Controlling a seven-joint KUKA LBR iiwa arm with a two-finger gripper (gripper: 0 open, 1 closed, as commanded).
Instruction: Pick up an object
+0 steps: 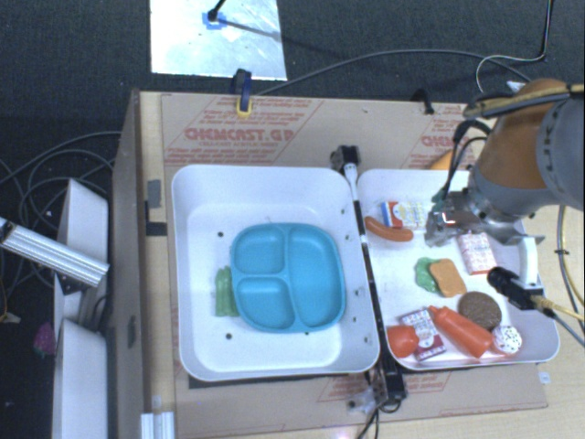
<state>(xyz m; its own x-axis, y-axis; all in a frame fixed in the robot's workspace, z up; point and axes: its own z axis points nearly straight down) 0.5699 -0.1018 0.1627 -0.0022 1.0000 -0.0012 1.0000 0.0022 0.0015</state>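
Observation:
The right bin [547,344] holds several toy foods: a red sausage [388,230], a white, blue and red packet [404,213], a pink-and-white packet [475,251], a green piece [425,272] under a tan slice [449,278], a brown round patty [479,309], an orange-red bottle shape [462,332], a red-and-white card [421,328], and a spotted white ball [507,339]. My gripper [441,230] is low over the upper middle of this bin, just right of the sausage and the packet and above the green piece. I see nothing clearly held in it.
The left bin [196,195] holds a blue divided plate [288,277] with a green piece [224,293] at its left side. The arm's grey body and orange band [516,158] cover the right bin's far right corner. A divider wall [361,245] separates the bins.

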